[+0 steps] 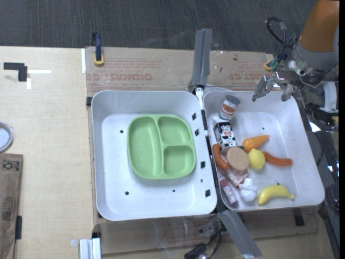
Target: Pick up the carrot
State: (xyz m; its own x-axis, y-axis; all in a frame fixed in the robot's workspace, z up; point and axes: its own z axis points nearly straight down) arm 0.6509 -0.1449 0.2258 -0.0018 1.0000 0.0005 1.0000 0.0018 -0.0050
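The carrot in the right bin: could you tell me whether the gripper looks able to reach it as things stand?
Probably yes. The carrot lies uncovered with bare bin floor above it, while the gripper hovers over the bin's far rim; the lemon sits close below it.

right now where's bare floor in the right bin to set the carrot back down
The right bin has bare floor along its far right side, between the can and the rim, and above the carrot. It is crowded at the left and near edge: sausage, lemon, banana.

Glossy plastic carrot (255, 142); smooth white plastic bin (285, 117).
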